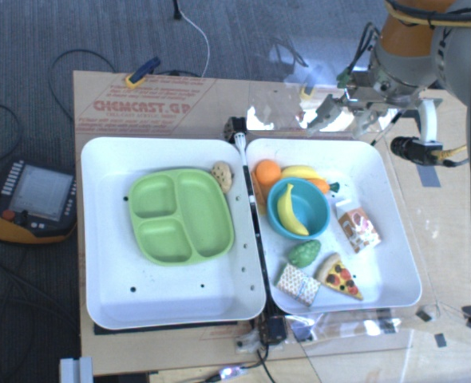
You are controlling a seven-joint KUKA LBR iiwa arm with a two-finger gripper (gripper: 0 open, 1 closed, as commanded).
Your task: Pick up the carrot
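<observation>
The carrot (320, 185) is a small orange piece with a dark green tip. It lies in the right bin (395, 214), tucked behind the rim of a blue bowl (307, 214) and partly hidden by it. My gripper (354, 116) hangs above the back edge of the right bin, up and to the right of the carrot and well apart from it. Its fingers (322, 113) look spread open with nothing between them.
An orange (267, 171) and a yellow fruit (299, 171) crowd the carrot's left side. A banana (290, 207) lies in the bowl. A snack packet (358, 228), green item (304, 254), pizza slice (339, 276) and wrapped block (298, 284) sit nearer. The left bin holds a green plate (180, 215) and cookie (222, 175).
</observation>
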